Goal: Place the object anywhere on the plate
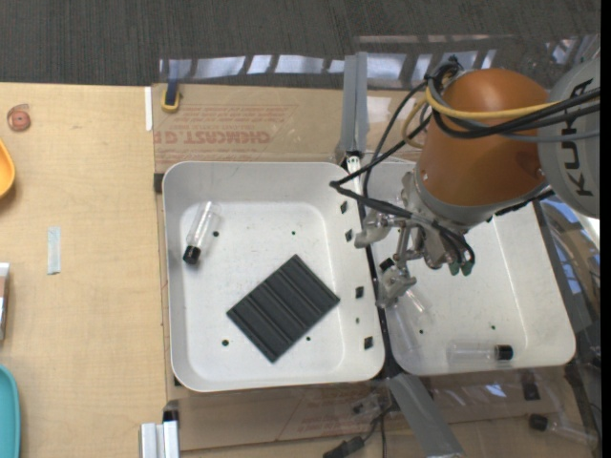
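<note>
Camera view looks down at a slant on a pale wooden tabletop (86, 332). At its far left edge sit an orange piece (5, 172) and, lower down, a teal piece (8, 410), both cut off by the frame. A small round reddish mark (18, 118) and a short grey strip (53, 251) lie on the bare wood between them and the bins.

Next comes the left bin (177, 351), white and shallow. In its upper left part lies a clear tube (198, 232) with a black cap at its lower end, tilted a little off upright in the picture. Toward the middle and lower part of the same bin lies the plate (283, 308), a dark, ribbed, flat rectangle turned at a diagonal; nothing rests on it, and the tube is well apart from it.

The right bin (554, 332) touches the left one along a shared edge. The arm (477, 141), with its orange band and a loop of yellow and black cables, hangs over this bin's left half. The jaws point down near the shared edge, just above a pale, clear piece (412, 303) on the bin floor. Whether they are spread or pressed together cannot be told, nor whether they touch that piece. Near the bin's lower right lies a second clear tube (475, 353), lying flat with its black cap at the right end.
</note>
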Robot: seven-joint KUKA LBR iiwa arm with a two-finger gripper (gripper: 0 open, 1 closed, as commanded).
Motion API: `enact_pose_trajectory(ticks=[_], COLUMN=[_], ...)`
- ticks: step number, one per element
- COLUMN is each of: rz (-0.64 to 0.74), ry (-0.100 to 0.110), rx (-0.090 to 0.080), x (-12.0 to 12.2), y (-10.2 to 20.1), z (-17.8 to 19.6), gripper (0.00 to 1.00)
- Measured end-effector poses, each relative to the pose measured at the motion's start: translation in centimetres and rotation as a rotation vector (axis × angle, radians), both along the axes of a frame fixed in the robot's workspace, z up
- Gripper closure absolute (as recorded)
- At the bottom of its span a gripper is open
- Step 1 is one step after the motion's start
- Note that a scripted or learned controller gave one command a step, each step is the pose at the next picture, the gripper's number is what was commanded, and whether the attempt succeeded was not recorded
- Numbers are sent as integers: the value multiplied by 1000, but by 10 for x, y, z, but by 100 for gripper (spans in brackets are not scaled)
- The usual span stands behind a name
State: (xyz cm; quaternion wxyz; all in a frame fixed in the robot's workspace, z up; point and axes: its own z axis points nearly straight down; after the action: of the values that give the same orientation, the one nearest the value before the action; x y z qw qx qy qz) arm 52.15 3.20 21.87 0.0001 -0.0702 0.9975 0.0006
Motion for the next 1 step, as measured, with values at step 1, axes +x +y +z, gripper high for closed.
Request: enact_pose_trajectory(ticks=[1], rz=[15], ry=[-2], rx=[0], x=[79], y=[76], z=[-30], gripper=[0])
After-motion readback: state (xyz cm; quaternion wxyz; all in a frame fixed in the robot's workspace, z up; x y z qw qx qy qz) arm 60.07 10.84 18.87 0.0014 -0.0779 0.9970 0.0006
